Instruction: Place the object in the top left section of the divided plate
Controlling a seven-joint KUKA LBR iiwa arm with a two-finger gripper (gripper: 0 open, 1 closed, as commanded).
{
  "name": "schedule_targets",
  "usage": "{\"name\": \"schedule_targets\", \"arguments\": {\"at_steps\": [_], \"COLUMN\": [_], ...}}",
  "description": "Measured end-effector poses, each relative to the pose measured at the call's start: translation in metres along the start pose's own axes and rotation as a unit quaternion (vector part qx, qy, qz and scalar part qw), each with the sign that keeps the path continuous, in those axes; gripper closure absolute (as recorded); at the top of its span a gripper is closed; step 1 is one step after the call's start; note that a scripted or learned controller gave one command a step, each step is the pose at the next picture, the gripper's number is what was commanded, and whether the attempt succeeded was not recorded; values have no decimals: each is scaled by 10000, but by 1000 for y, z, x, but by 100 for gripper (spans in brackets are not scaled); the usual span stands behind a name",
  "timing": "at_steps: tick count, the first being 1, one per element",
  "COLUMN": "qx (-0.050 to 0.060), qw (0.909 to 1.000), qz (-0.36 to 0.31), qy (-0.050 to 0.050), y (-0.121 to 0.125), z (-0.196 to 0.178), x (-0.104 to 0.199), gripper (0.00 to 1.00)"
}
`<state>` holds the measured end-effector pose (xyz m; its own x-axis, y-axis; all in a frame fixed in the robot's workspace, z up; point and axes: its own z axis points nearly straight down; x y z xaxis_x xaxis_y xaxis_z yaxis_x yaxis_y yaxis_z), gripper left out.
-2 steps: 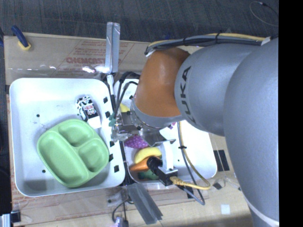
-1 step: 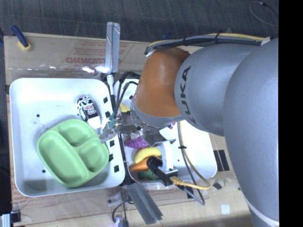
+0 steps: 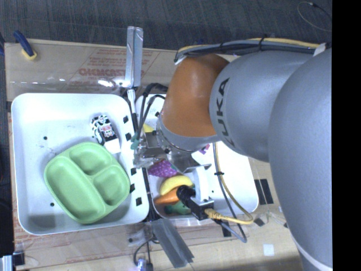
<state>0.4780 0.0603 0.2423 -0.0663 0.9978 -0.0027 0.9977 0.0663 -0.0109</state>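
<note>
The arm's hand point(image 3: 148, 154) hangs over the right bin's point(image 3: 240, 176) left edge, purple, yellow and orange toys just below it, and the green divided plate point(image 3: 87, 179) with a small black-and-white toy point(image 3: 103, 127) lies to its left.

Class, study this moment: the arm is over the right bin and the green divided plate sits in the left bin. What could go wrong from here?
1. The toys lie crowded under the arm in the right bin, so a grab might catch the wrong one or miss.
2. The green divided plate sits tilted against the left bin wall; a dropped item may roll out.
3. The small black-and-white toy lies beside the plate's top edge and could be knocked.
</note>
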Motion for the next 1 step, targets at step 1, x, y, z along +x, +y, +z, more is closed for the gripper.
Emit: {"name": "schedule_targets", "arguments": {"at_steps": [1], "qx": [-1], "qw": [10000], "qz": [-1], "qy": [-1], "y": [0], "z": [0], "x": [0], "gripper": [0]}}
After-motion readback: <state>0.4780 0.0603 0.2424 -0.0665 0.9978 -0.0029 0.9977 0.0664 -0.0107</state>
